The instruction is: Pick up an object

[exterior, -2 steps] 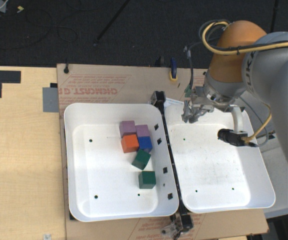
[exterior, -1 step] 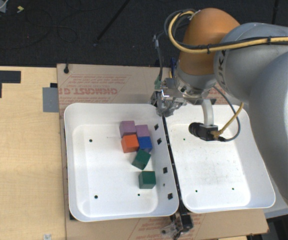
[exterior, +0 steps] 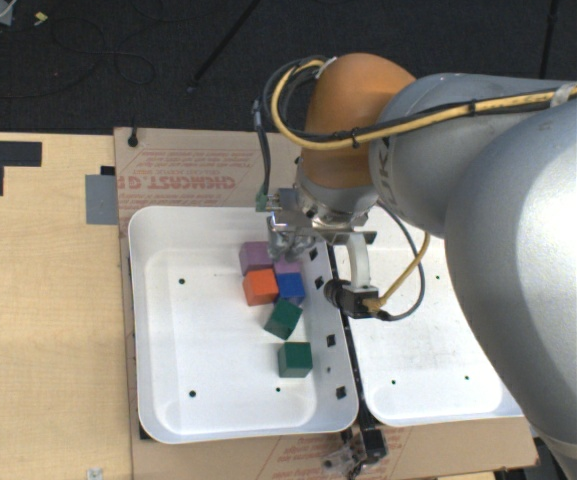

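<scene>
Several small blocks lie clustered in the left bin [exterior: 178,368]: a purple block [exterior: 255,257], an orange block [exterior: 261,287], a blue block [exterior: 291,286] and two dark green blocks [exterior: 283,318] [exterior: 294,358]. A second purple block [exterior: 288,266] peeks out just under the gripper. My gripper [exterior: 286,230] hangs low over the back right of the cluster, right above the purple and blue blocks. The wrist hides its fingertips.
The right bin [exterior: 418,378] lies beneath the arm, its far part hidden by the grey arm body. A black divider strip [exterior: 330,338] runs between the two bins. Brown cardboard [exterior: 188,173] lies under the bins, on a light wooden bench [exterior: 38,308].
</scene>
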